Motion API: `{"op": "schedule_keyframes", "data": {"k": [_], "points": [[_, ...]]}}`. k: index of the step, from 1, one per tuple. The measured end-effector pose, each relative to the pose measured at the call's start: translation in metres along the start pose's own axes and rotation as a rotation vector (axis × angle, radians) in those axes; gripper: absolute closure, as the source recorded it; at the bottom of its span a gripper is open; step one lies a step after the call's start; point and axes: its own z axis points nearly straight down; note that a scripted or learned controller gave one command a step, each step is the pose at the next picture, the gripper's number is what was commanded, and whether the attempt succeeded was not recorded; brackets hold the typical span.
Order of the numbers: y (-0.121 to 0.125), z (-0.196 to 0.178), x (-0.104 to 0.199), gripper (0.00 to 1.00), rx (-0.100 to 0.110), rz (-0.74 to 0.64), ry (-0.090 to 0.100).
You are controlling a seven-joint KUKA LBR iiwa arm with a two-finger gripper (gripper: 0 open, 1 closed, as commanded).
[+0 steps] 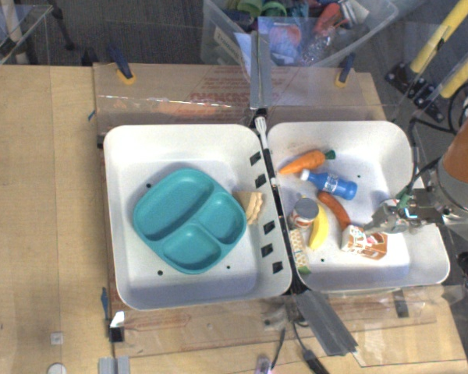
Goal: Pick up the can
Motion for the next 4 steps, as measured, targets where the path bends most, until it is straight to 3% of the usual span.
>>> {"op": "schedule_keyframes", "data": {"k": [1, 2, 3, 4], "points": [[0.064, 0.099, -0.037, 0.0, -0.004, 0.277, 0.003], [0.064, 0.088, -0.038, 1.0, -0.006, 0.278, 0.002], [0.158, 0.004, 0.01, 1.0, -0.003, 0.246, -0.002], [0.176, -0.037, 0.078, 1.0, -0.005, 0.013, -0.004]]}}
